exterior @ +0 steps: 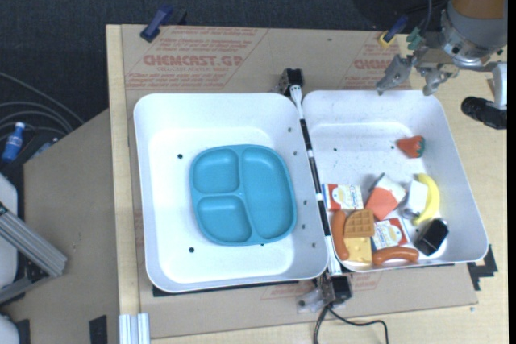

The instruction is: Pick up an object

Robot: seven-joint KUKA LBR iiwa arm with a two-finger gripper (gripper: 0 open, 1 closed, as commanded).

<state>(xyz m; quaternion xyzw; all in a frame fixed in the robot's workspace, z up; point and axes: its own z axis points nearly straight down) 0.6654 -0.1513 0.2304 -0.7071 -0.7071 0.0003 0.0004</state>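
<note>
2 white bins sit on the counter: the left bin holds 1 blue tray, the right bin about 9 small food toys. The gripper hovers above its far rim, fingers spread, pinching nothing. Best target, I think, is the lone strawberry, well apart from the crowded heap.

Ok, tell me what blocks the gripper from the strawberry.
Nothing visible. The gripper hangs above the right bin's far rim, and the strawberry lies alone on bare bin floor nearer the camera. The banana and the other food sit further forward, off that path.
</note>
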